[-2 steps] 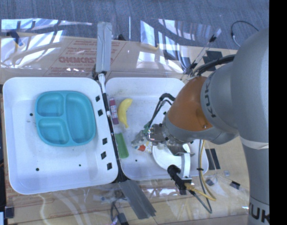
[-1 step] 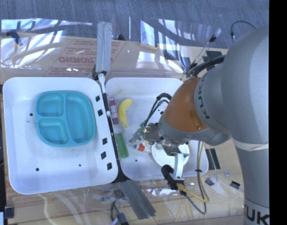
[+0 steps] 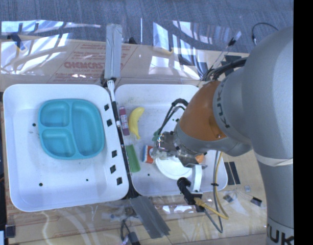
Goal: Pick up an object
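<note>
- Gripper (image 3: 161, 146) sits low in the right bin (image 3: 146, 93), mid-frame, above the clutter; honestly can't tell its state.
- Banana (image 3: 135, 121) lies just upper left of it, the green block (image 3: 133, 157) lower left.
- Risk: packed items, it could nudge stuff aside or come up empty.

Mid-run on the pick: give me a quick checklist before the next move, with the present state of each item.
1. Pincer over the right bin: ok, it sits low among the objects.
2. Anything held between the fingers: cannot tell, the wrist hides them.
3. Banana free to grasp: ok, it lies apart from the arm, near the divider.
4. Green block reachable: ok, though it lies tight against the bin's left wall.
5. White plate clear of the arm: not ok, the wrist overlaps it.
6. Teal divided tray in the left bin: ok, undisturbed.
</note>
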`<move>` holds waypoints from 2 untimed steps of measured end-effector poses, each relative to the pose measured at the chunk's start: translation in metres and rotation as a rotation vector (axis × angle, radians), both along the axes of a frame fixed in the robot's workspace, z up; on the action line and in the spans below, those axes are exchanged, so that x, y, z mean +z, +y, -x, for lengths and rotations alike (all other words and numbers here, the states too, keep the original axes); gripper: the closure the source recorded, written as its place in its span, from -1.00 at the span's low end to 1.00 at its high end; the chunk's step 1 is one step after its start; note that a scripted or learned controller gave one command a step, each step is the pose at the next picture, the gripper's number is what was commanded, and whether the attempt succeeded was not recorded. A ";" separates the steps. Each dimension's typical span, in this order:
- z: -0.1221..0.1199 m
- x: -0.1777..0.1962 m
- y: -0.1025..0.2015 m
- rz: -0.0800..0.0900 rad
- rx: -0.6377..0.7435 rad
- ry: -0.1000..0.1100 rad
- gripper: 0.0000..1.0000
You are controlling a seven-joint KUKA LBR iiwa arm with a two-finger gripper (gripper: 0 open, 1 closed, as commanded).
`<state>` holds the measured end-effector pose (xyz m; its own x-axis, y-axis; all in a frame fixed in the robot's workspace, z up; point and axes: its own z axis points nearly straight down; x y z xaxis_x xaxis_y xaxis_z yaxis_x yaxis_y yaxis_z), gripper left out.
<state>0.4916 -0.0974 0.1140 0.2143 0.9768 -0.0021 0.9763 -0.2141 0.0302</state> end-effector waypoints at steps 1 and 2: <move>0.000 0.000 0.001 -0.001 0.002 -0.001 -1.00; -0.018 -0.013 -0.004 0.003 0.151 0.013 -1.00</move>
<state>0.5091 -0.1017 0.1007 0.0649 0.9979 -0.0070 0.9977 -0.0648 0.0175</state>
